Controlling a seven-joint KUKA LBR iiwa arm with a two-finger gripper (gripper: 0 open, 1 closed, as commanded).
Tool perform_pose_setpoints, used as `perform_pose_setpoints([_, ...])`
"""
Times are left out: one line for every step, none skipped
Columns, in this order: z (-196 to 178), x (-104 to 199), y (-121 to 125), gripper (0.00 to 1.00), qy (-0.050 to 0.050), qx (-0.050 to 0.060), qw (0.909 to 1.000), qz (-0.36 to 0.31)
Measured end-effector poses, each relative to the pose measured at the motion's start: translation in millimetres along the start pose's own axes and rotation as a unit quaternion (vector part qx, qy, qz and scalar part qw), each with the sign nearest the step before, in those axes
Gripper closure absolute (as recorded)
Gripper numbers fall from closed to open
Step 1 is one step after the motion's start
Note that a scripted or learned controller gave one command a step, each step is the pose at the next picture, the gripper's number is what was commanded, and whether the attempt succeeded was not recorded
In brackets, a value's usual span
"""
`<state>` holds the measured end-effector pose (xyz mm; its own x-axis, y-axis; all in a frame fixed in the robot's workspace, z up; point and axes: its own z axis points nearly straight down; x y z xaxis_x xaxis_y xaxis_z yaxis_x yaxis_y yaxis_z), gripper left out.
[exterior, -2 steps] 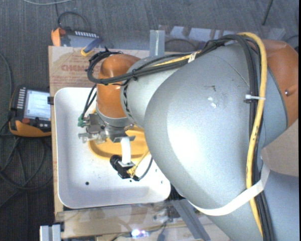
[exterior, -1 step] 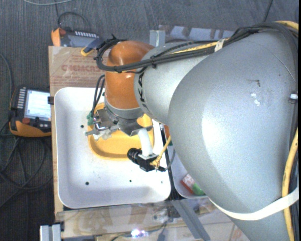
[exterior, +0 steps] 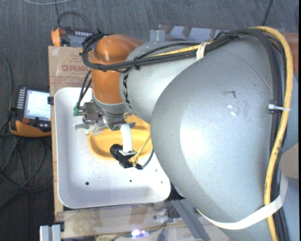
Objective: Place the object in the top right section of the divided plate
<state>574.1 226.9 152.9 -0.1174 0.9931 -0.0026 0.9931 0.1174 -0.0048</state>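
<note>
Grey carpet [exterior: 25, 34] surrounds the worktop, where the arm's jaws [exterior: 103, 127] hang over the yellow divided plate [exterior: 103, 147]; whether they are open or closed cannot be told. That plate lies in a white bin [exterior: 72, 185], mostly hidden beneath the wrist. An orange-cased pendant [exterior: 32, 112] sits on the carpet left of the bin.

One grey arm [exterior: 210, 119], one white bin [exterior: 70, 179], one yellow plate [exterior: 101, 143] and one handheld pendant [exterior: 32, 112] were visible.
</note>
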Motion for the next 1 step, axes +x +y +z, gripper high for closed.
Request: perform_pose_setpoints([-64.9, 8.9, -68.6, 1.0, 0.0, 0.0, 0.9997, -0.022])
